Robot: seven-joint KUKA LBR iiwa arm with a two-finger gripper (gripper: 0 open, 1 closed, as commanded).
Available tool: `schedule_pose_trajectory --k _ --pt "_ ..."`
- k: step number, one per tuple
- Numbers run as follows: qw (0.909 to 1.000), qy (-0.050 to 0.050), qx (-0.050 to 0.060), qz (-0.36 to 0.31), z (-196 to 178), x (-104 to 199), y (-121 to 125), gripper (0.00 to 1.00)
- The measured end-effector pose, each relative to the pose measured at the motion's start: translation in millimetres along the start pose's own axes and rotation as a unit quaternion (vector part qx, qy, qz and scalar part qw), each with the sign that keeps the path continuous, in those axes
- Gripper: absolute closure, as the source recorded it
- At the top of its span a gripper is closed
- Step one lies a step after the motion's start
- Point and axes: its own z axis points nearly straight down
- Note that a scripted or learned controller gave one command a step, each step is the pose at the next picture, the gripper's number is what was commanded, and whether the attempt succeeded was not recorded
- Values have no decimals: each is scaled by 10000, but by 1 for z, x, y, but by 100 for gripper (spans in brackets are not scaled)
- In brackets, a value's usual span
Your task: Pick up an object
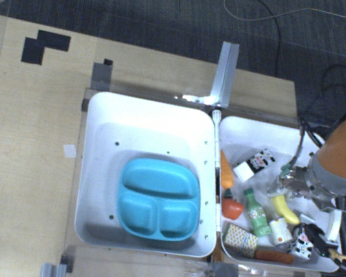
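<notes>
The grey arm with its orange band reaches in from the right over the right-hand shallow white bin (253,131), and the gripper (292,182) hangs low among the clutter there, just above the curved yellow plastic banana (284,209). Whether the jaws are spread or closed cannot be told from this angle, and nothing is visibly caught between them. So the pick looks not yet done: the banana, the green plastic bottle (256,214) and the orange carrot-shaped toy (226,172) all lie in the bin. The left-hand white bin (101,155) holds a light blue divided plastic tray (159,198)
</notes>
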Motion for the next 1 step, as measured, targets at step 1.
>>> schedule_pose_trajectory --k 1 --pt "10000 -5 67 -8 -85 59 -22 100"
